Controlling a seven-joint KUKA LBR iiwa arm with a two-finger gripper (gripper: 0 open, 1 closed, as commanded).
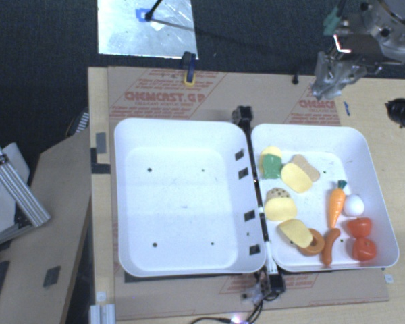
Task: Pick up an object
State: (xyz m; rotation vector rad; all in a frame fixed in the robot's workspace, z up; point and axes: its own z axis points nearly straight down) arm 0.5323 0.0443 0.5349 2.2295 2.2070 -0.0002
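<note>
Half the claw [329,86] blurs against cardboard [169,90].

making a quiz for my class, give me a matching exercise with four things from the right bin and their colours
Things:
1. carrot
2. egg
3. tomato
4. sausage

Colours:
a. white
b. red
c. orange with a green top
d. brown

Pairs: 1-c, 2-a, 3-b, 4-d
</note>
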